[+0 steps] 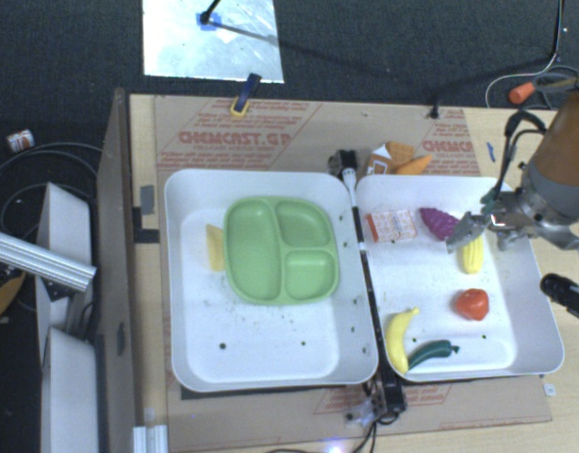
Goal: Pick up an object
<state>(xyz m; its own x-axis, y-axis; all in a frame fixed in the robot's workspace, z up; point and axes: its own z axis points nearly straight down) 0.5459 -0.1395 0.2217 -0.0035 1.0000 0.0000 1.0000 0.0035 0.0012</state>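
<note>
Corn, a small yellow cob (471, 254), lies in the right bin (530, 295) directly under the end effector (485, 225), which makes it the likely target. Whether the fingers are spread or pressed together I cannot tell. Beside the cob on the left is a purple piece (438, 222), beyond it a pink-and-white packet (391, 225). Below the cob sits a red tomato (471, 304); further down, a banana (399, 336) and a green pepper (431, 351) lie touching. The left bin (190, 281) holds a green divided plate (279, 251), well apart from the cob.
</note>
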